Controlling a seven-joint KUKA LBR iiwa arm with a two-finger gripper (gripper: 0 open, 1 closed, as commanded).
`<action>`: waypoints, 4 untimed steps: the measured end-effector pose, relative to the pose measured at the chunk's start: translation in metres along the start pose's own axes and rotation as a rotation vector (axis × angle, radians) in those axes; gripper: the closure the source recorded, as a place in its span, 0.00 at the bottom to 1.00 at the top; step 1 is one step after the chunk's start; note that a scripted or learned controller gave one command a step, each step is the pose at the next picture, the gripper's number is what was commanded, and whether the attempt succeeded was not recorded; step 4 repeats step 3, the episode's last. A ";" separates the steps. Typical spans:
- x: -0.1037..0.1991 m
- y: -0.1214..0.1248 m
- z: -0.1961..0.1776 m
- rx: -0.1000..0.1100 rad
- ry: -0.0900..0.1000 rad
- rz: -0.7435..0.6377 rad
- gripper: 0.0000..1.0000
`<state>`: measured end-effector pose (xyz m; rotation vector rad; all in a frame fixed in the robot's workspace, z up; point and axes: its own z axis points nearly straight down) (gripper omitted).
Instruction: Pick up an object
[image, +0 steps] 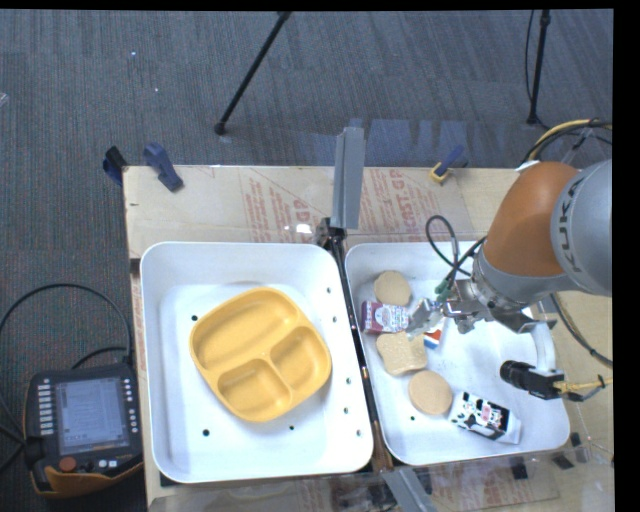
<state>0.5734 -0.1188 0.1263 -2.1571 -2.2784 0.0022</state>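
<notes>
Dark grey carpet floor (120, 80); tripod leg (250, 70); plywood bench (260, 200).

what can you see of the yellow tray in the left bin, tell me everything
The yellow tray looks like smooth moulded plastic, a rounded square with a raised rim and three hollows: one large along its far side, two smaller ones nearer the camera. It lies flat, right side up, turned at a slant to the walls of the left bin, roughly in the middle of the bin floor. Nothing sits in it or touches it except the bin under it.
</notes>
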 end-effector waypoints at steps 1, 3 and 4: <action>-0.018 0.031 0.032 -0.014 0.000 0.168 0.00; 0.034 0.073 -0.065 -0.002 -0.002 0.125 1.00; 0.034 0.073 -0.065 -0.002 -0.002 0.125 1.00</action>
